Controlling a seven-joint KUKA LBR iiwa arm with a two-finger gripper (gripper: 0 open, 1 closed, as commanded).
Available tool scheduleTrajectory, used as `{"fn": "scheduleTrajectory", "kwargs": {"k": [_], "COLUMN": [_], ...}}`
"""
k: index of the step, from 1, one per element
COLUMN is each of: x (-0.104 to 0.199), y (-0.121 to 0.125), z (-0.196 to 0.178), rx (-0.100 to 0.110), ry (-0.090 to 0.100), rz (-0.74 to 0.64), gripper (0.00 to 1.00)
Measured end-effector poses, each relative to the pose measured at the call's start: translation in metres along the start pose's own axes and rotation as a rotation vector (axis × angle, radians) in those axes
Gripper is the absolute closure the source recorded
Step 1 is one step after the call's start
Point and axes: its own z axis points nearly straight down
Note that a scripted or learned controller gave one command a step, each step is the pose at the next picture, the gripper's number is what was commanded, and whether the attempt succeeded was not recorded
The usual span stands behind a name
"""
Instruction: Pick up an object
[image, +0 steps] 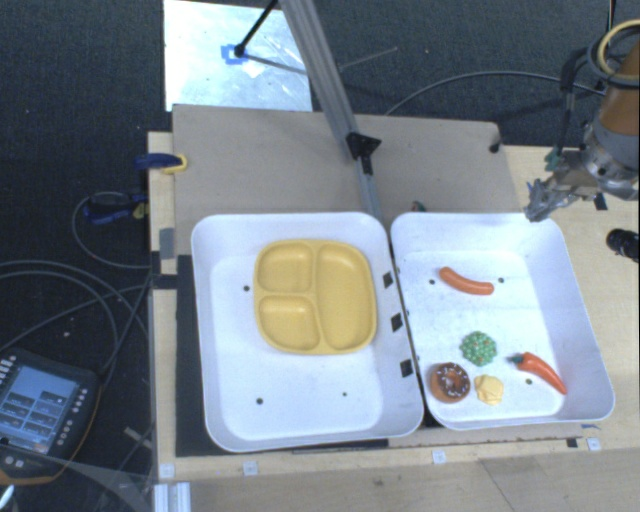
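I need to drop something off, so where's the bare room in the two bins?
Left bin: bare floor below and left of the yellow tray. Right bin: bare between the sausage and the far rim. Crowded near corner: peas, donut, yellow piece, carrot.

Glossy plastic tray (316, 297) (yellow); smooth white bins (230, 400)
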Motion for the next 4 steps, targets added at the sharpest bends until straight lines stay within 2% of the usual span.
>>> {"fn": "scheduleTrajectory", "kwargs": {"k": [1, 2, 4], "x": [0.055, 0.107, 0.201], "y": [-0.013, -0.027, -0.050], "z": [0.007, -0.007, 0.002], "rx": [0.003, 0.002, 0.005], "ry": [0.003, 0.004, 0.003], "rz": [-0.002, -0.002, -0.002], "gripper": [1.00, 1.00, 1.00]}}
